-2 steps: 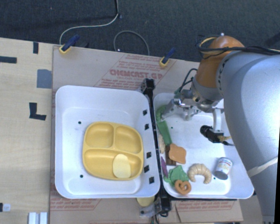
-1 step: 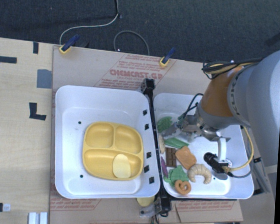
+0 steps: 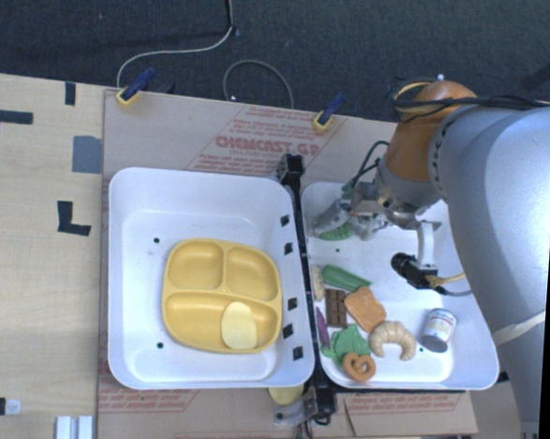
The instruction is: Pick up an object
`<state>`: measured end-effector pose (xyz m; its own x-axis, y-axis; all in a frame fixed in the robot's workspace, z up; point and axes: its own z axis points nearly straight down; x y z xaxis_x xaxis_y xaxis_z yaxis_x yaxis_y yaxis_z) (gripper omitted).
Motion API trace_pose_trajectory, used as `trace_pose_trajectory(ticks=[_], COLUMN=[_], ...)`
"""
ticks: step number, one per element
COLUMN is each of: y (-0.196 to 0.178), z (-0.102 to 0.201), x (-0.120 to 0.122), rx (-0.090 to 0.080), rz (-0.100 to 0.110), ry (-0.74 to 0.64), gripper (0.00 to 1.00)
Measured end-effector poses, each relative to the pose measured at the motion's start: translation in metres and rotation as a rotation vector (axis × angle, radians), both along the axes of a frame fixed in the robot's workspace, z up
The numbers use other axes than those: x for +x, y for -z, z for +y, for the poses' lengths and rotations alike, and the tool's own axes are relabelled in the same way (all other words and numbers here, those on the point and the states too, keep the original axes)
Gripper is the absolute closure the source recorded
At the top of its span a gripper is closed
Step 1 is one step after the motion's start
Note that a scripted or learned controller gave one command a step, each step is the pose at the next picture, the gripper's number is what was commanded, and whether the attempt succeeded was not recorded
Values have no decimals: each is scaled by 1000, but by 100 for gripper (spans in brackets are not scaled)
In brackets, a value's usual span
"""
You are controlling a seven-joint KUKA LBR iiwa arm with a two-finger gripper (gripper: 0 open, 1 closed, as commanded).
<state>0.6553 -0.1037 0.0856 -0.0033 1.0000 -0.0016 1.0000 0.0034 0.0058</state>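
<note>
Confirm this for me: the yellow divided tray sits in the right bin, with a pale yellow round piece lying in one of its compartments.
Not quite. The camera view shows the yellow divided tray in the left bin, not the right one. The rest holds: a pale yellow round piece lies in the tray's lower compartment. The right bin holds the small food items, such as the croissant.

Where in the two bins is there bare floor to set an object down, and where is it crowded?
Left bin: bare strips surround the yellow divided plate, widest along the far wall. The plate's two upper compartments are free; a pale yellow disc lies in the large one. Right bin: crowded near its left and front with croissant, pretzel and can.
</note>
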Motion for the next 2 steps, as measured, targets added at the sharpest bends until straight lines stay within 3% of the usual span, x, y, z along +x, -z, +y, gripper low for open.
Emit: trace_pose_trajectory(ticks=[1,2], y=[0,-9], z=[7,7], x=[13,12], rx=[-1,-1], rz=[9,8], ry=[1,2], gripper=[0,100])
